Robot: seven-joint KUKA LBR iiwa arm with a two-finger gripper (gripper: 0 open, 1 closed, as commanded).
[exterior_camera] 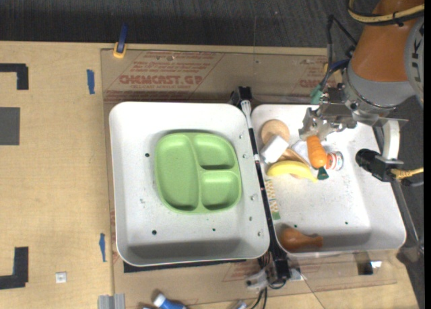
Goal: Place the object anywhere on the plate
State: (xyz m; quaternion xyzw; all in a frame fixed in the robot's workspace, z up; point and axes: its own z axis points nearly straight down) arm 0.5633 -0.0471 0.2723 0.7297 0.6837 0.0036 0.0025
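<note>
1. The gripper (322, 120) hangs over the far edge of the right bin (350, 213), with the carrot (315, 151) just below it, pointing down into the bin. I cannot tell whether the fingers are clenched on the carrot's top or merely hovering above it; the metal and the orange run together from here.

2. The carrot is at the far side of the right bin, crowded against a banana (291, 169), a white block (274, 147), a tan round piece (273, 129) and a small red-and-white can (333, 160). A brown piece (300, 237) lies apart at the near edge.

3. The green plate (198, 170), split into three compartments, sits in the middle of the left bin (135, 233), with nothing on it.

4. What could go wrong, as I judge it:
   - If the hold is only on the carrot's tip, it may swing or slip out when lifted.
   - The neighbours lie so close that a finger could catch the banana or can and drag it along.
   - The carry must clear the raised rims and the black clamp (246, 102) between the bins; a low pass could knock the carrot loose.
   - A release too near the plate's edge could let it roll off into the bin.

5. The bins rest on a plywood bench (54, 186) marked with black and blue tape, a printed sheet under them, dark floor beyond.
</note>
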